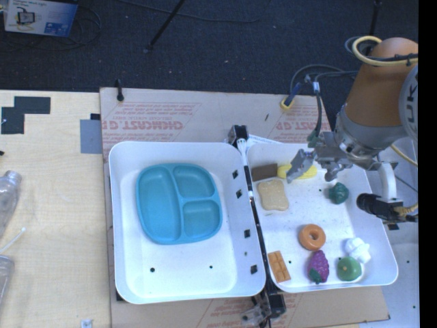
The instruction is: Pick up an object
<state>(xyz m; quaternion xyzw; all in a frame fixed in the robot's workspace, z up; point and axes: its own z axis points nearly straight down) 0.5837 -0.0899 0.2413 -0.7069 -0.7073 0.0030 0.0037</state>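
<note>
Hand (315, 166) open, nothing between fingers, hovering just above-right of toast slice (274, 196) (yellow piece (308, 172) beneath it); donut (312, 237) below toast.

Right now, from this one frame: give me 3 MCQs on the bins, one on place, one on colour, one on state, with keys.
1. Where does the divided plate lie?
A. left bin
B. right bin
C. on the cardboard outside the bins

2. What colour is that plate?
A. red
B. blue
C. white

3. How does the gripper stand?
A. over the left bin, holding the plate
B. over the right bin's far part, above the yellow item, nothing seen between its fingers
C. down at the doughnut, clamped on it

Key:
1 A: the plate sits alone in the left bin.
2 B: it is light blue against the white bin.
3 B: the gripper hangs over the right bin by the yellow item; the doughnut lies apart, nearer the camera.
</note>
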